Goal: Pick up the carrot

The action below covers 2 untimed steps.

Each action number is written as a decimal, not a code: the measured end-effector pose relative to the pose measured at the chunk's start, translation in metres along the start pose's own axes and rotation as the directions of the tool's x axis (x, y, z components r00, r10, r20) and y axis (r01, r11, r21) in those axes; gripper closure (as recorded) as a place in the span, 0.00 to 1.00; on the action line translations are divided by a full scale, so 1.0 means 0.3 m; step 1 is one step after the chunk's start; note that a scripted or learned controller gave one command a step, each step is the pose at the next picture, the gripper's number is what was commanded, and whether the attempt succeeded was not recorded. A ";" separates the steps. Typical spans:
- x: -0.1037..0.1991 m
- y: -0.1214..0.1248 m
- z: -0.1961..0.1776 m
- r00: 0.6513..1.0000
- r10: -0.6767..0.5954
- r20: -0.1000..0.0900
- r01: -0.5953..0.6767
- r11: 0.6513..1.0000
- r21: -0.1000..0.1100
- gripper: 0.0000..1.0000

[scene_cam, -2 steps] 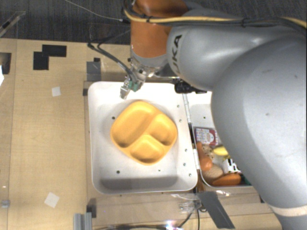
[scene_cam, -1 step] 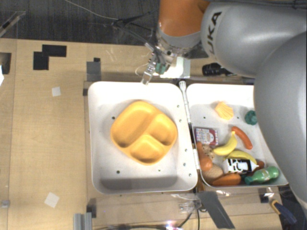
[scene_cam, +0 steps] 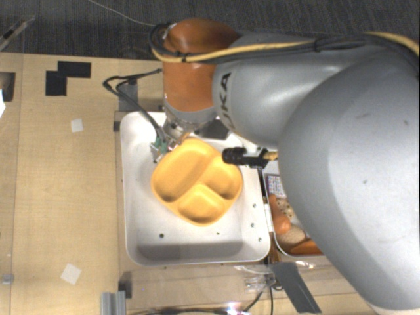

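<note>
My gripper [scene_cam: 159,147] hangs below the orange wrist band [scene_cam: 190,71], low over the back left part of the left bin [scene_cam: 134,195]. It sits right at the back left rim of a yellow divided plate [scene_cam: 197,179]. An orange piece that may be the carrot [scene_cam: 310,247] lies in the right bin, mostly hidden by my arm. Nothing orange shows at the gripper.
The big grey arm [scene_cam: 328,130] covers most of the right bin [scene_cam: 272,241]. A brownish bread-like item [scene_cam: 283,207] and a small labelled packet [scene_cam: 274,185] lie in that bin's visible strip. The wooden bench [scene_cam: 59,195] spreads to the left.
</note>
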<state>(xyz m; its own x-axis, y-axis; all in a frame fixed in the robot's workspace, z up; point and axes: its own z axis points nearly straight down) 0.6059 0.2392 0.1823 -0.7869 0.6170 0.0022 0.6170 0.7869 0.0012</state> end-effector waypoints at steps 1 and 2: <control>0.286 -0.263 -0.089 0.992 -0.126 0.004 0.126 0.992 -0.004 1.00; 0.302 -0.253 -0.121 0.887 -0.461 0.006 0.461 0.887 -0.002 1.00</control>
<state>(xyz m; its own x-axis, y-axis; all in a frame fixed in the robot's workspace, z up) 0.4879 0.2353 0.2186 -0.9828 0.1845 -0.0050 0.1845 0.9828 0.0045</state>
